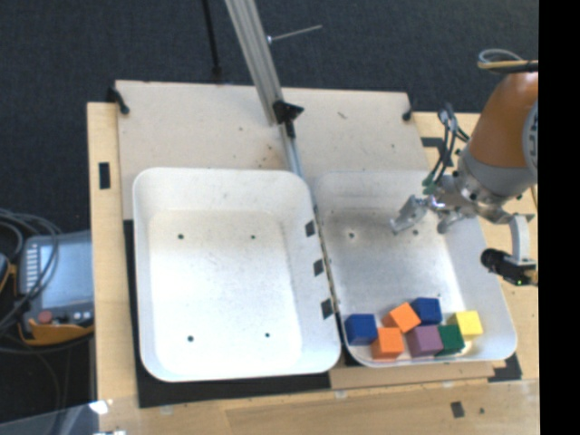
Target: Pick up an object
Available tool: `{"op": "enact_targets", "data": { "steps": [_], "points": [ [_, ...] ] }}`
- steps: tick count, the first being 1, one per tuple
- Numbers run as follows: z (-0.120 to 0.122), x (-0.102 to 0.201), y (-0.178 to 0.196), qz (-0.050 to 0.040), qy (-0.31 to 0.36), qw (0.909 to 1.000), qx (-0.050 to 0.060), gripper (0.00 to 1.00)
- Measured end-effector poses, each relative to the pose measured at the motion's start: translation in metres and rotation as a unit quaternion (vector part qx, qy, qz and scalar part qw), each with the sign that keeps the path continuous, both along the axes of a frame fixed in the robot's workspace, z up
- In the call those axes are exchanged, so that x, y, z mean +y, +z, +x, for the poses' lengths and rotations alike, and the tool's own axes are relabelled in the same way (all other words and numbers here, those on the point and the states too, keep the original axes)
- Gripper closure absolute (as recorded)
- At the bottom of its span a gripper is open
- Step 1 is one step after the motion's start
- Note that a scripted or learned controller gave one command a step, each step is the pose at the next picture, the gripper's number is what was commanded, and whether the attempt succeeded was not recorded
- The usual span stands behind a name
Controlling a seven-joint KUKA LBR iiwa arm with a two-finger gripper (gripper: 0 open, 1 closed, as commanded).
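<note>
Several small coloured blocks lie clustered at the near end of the right bin (381,261): a blue block (361,327), two orange blocks (404,316) (389,341), a purple block (423,341), a dark blue block (427,310), a green block (450,338) and a yellow block (468,323). My gripper (426,214) hangs above the far right part of this bin, well away from the blocks. Its fingers are spread apart with nothing between them.
The left bin (227,270) sits beside the right one. A slanted metal rail (258,62) rises from between the bins toward the back. A screen and cables (45,279) sit off the bench at the left.
</note>
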State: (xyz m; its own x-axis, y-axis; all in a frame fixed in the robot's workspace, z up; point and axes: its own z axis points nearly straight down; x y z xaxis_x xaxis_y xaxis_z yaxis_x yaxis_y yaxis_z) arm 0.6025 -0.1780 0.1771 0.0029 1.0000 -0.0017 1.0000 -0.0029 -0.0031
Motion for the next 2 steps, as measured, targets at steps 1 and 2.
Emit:
{"op": "enact_targets", "data": {
  "steps": [1,2],
  "points": [
    [-0.008,0.007,-0.053,0.0004,0.0,1.0,0.0,0.0],
    [-0.006,0.005,-0.039,0.0003,-0.003,1.0,-0.004,1.0]
  ]
}}
